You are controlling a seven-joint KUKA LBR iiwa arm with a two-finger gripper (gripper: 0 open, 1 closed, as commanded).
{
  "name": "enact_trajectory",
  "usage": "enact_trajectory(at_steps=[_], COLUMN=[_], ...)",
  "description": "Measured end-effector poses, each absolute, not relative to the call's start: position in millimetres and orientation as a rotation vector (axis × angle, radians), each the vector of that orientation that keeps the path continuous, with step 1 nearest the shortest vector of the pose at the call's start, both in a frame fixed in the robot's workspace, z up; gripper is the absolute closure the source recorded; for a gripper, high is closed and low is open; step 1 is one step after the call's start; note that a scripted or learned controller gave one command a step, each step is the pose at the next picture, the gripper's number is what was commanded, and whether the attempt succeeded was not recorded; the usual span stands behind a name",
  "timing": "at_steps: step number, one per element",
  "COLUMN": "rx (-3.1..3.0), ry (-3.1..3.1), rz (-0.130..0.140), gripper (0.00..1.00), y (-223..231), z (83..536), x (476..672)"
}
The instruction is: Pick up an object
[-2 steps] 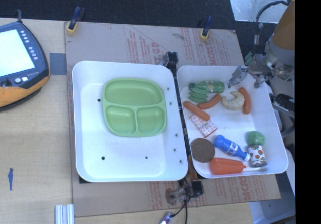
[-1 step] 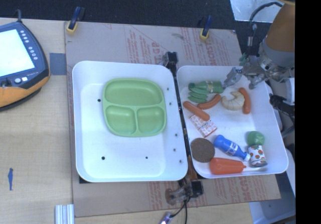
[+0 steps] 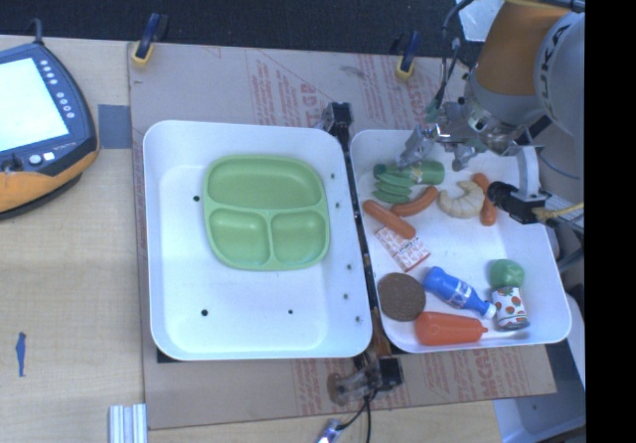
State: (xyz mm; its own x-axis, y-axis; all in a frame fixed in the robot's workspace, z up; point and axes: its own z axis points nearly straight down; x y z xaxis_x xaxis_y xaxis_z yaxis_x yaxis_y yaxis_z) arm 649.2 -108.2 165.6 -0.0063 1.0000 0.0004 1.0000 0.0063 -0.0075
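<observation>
My gripper [image 3: 429, 145] hangs over the far left corner of the right bin [image 3: 542, 242], just above a green toy vegetable [image 3: 407, 176]. Nothing is visibly held in it. Close by lie a curved orange sausage [image 3: 419, 201], a hot dog [image 3: 389, 220] and a pale croissant-like piece [image 3: 461, 201] with a small orange stick [image 3: 486, 205] beside it. Further forward in the bin are a red-and-white packet [image 3: 409, 252], a brown disc [image 3: 401, 297], a blue bottle [image 3: 457, 290], a green pepper [image 3: 506, 272], a red-spotted cup [image 3: 510, 310] and an orange carrot [image 3: 450, 330].
The left bin [image 3: 174, 302] holds a green divided plate [image 3: 268, 211]. A control pendant [image 3: 30, 123] lies at the far left of the bench. Clamps [image 3: 147, 39] sit along the back edge of the cardboard, and the arm's grey body [image 3: 537, 54] rises at the right.
</observation>
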Motion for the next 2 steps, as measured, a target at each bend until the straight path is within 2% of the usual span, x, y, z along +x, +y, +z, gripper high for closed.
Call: enact_trajectory(at_steps=[1, 2], rx=[-2.210, -2.207], ry=[-2.216, -2.213], rz=[0.016, 0.025], gripper=[0.00, 0.00], y=[-103, -96], z=[101, 90], x=[652.7, 652.6])
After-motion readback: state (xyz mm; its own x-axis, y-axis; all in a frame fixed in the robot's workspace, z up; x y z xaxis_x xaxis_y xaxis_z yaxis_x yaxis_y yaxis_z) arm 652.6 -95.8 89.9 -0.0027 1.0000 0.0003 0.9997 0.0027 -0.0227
